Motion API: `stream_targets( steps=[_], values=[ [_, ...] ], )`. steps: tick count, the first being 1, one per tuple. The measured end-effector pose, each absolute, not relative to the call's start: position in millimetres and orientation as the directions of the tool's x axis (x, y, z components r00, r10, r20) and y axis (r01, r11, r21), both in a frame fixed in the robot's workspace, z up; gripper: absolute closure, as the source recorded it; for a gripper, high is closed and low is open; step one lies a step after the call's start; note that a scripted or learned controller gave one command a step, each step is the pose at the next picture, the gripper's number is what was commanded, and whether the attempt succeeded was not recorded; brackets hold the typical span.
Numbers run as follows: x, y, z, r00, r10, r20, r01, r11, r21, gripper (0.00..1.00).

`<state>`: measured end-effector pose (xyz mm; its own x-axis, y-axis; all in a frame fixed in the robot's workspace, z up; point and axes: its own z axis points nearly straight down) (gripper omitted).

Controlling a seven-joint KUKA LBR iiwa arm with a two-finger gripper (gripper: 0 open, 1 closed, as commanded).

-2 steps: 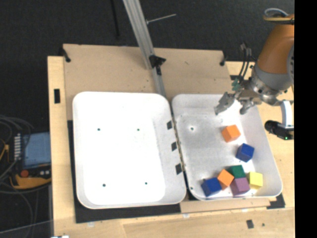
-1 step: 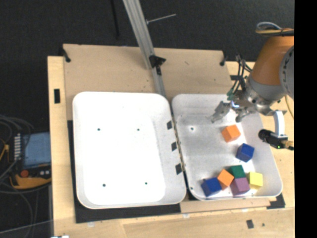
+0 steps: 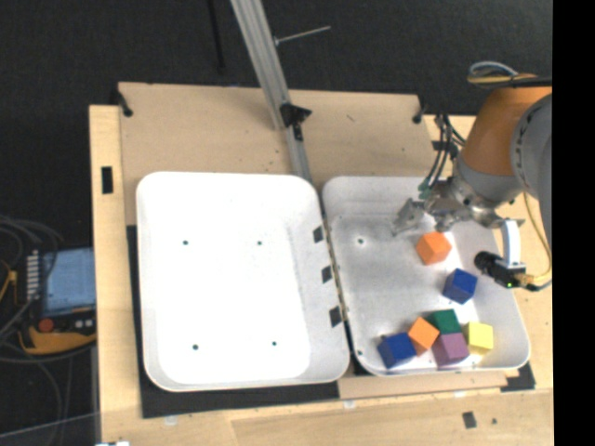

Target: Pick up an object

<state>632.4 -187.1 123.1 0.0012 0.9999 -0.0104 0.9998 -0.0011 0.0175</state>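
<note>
An orange cube (image 3: 433, 247) lies in the upper middle of the right bin (image 3: 364, 203). My gripper (image 3: 425, 217) hangs just behind and above it, open, with its fingers spread; one fingertip (image 3: 405, 221) points left of the cube. Nothing sits between the fingers. A blue cube (image 3: 459, 285) lies a little nearer and to the right. Along the bin's near edge is a cluster: a blue cube (image 3: 397, 349), an orange cube (image 3: 423, 333), a green cube (image 3: 446, 321), a purple cube (image 3: 451, 347) and a yellow cube (image 3: 480, 336).
The left bin (image 3: 232, 277) stands beside the right one, with small clips along their shared edge. A slanted metal post (image 3: 265, 63) rises behind the bins. A blue box with cables (image 3: 67, 286) sits off the bench's left side.
</note>
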Motion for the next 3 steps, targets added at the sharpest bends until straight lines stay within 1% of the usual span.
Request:
stream_targets(
  steps=[1, 2, 3],
  values=[
    [635.2, -186, 138, 0.002, 1.0, -0.009, 1.0, -0.002, 0.028, 1.0],
    [635.2, -191, 182, 0.0, 1.0, -0.001, 1.0, 0.0, 0.005, 1.0],
    [638.4, -183, 231, -0.005, 1.0, -0.001, 1.0, 0.005, 0.008, 1.0]
  ],
)
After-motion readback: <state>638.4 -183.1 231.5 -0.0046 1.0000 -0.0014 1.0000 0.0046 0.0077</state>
